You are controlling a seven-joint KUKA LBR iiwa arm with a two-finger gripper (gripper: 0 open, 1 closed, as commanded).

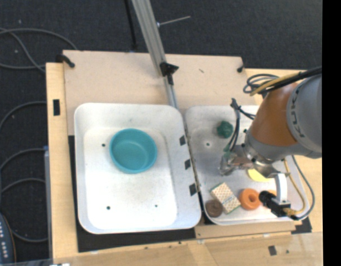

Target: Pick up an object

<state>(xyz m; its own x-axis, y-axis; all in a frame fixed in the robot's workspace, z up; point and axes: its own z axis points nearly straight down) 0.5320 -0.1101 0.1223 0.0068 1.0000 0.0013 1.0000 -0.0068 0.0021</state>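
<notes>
The wooden table [126,76] is seen carrying two white bins; the left bin [92,204] is occupied by a smooth teal bowl [133,150]. Over the right bin [206,123] the arm is hung, its hand [232,165] low above the floor; whether it is clenched or released cannot be told. The nearest candidate, a speckled tan block [225,197], lies at about six o'clock from the hand, long axis diagonal. An orange ring [249,199] and brown disc [214,207] flank it; a green lump [224,129] sits at twelve.
</notes>
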